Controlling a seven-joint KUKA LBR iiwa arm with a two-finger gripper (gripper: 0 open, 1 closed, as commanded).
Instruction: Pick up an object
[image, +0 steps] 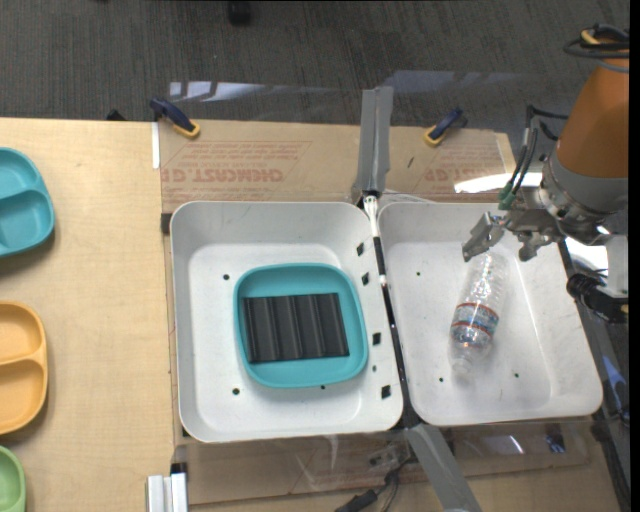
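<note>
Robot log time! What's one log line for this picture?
gripper: open, above top of plastic bottle | bottle: lying in right bin | status: not yet picked

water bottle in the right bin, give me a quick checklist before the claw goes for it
1. Water bottle lies flat in the right bin: ok.
2. Bottle has free space on all sides, away from the bin walls: ok.
3. Claw above the bottle's upper end: ok.
4. Bottle between the fingers: not ok, nothing held yet.
5. Claw opening wide enough: cannot tell.
6. Teal tray sits in the left bin, out of the way: ok.
</note>
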